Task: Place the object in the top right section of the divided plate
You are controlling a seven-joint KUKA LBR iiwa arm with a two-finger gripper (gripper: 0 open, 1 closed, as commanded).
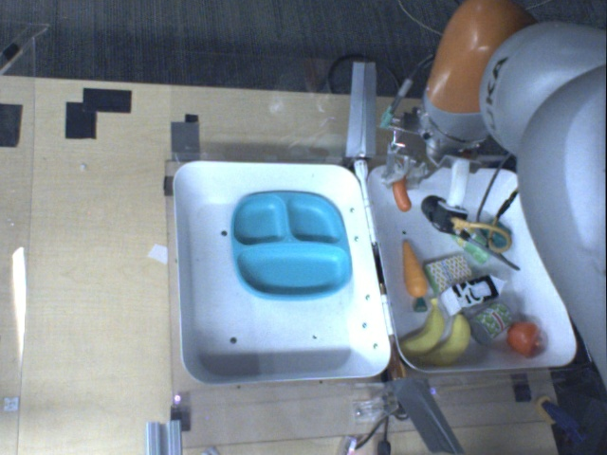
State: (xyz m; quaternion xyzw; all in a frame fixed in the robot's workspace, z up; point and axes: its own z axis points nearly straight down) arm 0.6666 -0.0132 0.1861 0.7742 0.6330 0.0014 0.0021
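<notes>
Small orange-red sausage-shaped object point(402, 196) hanging just under the two-finger gripper point(402, 172), above the far left corner of the right white bin point(560, 335). Looks pinched between the fingers, though hard to be sure. Best carried left, kept high over the bin walls, then lowered into the far right compartment of the blue divided plate point(289, 245) in the left white bin point(199, 282).

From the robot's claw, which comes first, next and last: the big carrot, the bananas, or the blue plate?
Measured from the gripper in the camera view:
1. Big carrot, in the right bin just below the gripper.
2. Blue plate, in the left bin, away to the gripper's left in the picture.
3. Bananas, at the right bin's near edge.
</notes>
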